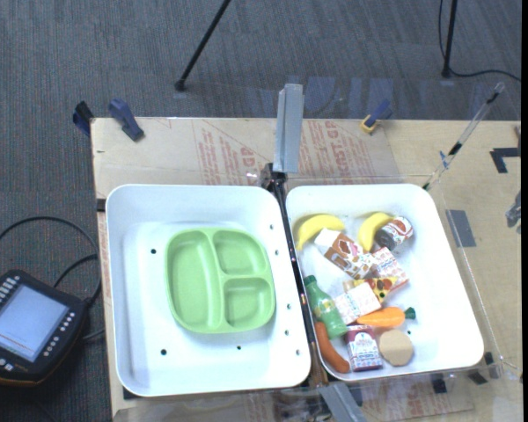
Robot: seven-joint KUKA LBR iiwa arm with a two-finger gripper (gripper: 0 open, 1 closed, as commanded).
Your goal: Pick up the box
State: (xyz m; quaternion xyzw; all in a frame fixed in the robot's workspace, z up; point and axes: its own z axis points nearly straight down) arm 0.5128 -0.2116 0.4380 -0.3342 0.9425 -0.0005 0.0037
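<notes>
Several small printed boxes lie in the right bin [453, 310]. One orange and white box [343, 251] sits just below the bananas, and another box [388, 272] lies to its right. A pale box [359, 301] rests in the middle, touching the green bottle, and a red box [363, 349] lies near the front wall. All of them lie loose among the other toys.
The right bin also holds two bananas [317, 227], a can [395, 232], a green bottle [324, 307], a carrot [380, 317], a sausage [331, 350] and a tan round piece [396, 348]. A green divided plate [220, 280] lies in the left bin [128, 236]. A tablet [22, 323] lies on the floor at the left.
</notes>
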